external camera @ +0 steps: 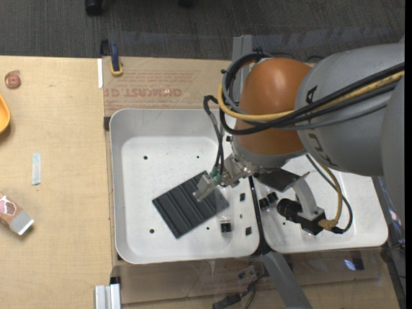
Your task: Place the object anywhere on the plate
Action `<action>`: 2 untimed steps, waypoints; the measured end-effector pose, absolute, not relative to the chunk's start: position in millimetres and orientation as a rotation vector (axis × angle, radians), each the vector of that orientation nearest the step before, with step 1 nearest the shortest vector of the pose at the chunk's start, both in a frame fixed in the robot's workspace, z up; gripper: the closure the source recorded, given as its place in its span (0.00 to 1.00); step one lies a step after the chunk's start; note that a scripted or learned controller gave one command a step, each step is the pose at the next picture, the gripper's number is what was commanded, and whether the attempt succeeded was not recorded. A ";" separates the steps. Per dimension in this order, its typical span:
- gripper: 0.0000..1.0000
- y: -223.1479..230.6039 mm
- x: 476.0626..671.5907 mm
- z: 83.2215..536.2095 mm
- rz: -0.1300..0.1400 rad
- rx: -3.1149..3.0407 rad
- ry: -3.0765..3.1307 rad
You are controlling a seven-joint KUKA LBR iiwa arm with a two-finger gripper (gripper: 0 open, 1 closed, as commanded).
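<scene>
Camera view: KUKA arm [302, 108] reaches from the right over the left bin [129, 192], its orange band above the wrist.
Hand: hand [209, 187] hangs low over the left bin, right at the upper right edge of a dark ribbed plate [187, 206]; whether it is open or closed cannot be told from this angle.
Plate: lies flat and skewed on the left bin's floor, near the middle.
Object: small black block [225, 226] sits just beside the plate's lower right corner, off the plate; likely the task's thing, though that is a judgement.
Handling: block looks rigid and light, probably easy to nudge away; a pinch across its short sides seems the best hold.
Hidden: wrist and cables cover the divider and much of the right bin [360, 230]; the hand's tips blur against the plate, so contact is unclear.
Counter: counter [51, 172] to the left carries scattered small items.
</scene>
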State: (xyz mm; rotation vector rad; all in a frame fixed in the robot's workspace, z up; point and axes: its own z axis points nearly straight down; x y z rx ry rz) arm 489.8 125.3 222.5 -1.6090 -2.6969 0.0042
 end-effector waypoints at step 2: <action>1.00 155.4 575.1 238.7 0.006 -1.287 -2.868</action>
